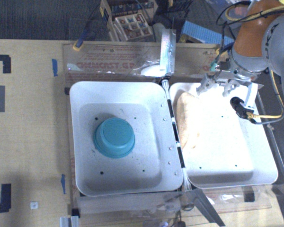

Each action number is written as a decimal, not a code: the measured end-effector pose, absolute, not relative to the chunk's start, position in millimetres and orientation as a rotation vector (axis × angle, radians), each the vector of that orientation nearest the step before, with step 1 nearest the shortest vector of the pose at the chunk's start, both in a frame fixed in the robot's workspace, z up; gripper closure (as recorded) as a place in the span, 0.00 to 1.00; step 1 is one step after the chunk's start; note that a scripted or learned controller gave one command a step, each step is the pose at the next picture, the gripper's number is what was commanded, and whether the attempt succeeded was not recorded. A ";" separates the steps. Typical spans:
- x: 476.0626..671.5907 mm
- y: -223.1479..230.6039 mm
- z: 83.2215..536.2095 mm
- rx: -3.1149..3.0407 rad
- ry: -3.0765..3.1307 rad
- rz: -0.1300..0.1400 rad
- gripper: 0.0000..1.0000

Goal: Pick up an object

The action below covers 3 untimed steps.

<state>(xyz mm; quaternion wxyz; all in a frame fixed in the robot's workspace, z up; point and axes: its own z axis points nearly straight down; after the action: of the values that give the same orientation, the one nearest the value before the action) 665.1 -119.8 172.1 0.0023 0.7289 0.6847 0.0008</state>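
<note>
Surface: pale wood-toned board carrying both bins; black angular marks at its 9 o'clock edge, short blue tape strips near the left bin's 10 and 7 o'clock corners.
Left bin: shallow, white, rounded corners, small dark specks on its floor; holds the bowl.
Right bin: shallow, white, strongly lit; a tan patch lies along its 9 o'clock wall.
Arm: grey with an orange band, reaching in from 3 o'clock; black and yellow cables trail beside it.
Clear sheet: transparent film lying at 12 o'clock of the left bin; faint reddish printed lettering runs across it, too blurred to read.
Bowl: teal-blue, round, resting upside down with its flat base uppermost and its wider rim on the bin floor; sits slightly toward 9 o'clock of the left bin's centre, apart from every wall.
Box of printed items: wooden-looking crate at 12 o'clock beyond the surface; its labels are illegible.
Gripper: metallic, over the 12 o'clock edge of the right bin, well apart from the bowl.
Fingers: spread apart, nothing between them.
</note>
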 end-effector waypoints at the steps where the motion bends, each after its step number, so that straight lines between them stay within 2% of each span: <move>1: 651.9 -186.5 205.2 2.386 2.036 0.002 0.00; 2: 625.9 -201.8 238.3 2.229 2.212 -0.001 0.00; 3: 629.7 -105.0 151.4 2.536 1.860 -0.003 0.00</move>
<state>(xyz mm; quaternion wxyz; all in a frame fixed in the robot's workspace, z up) 629.7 -105.0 151.4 -0.0015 0.8064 0.5914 -0.0009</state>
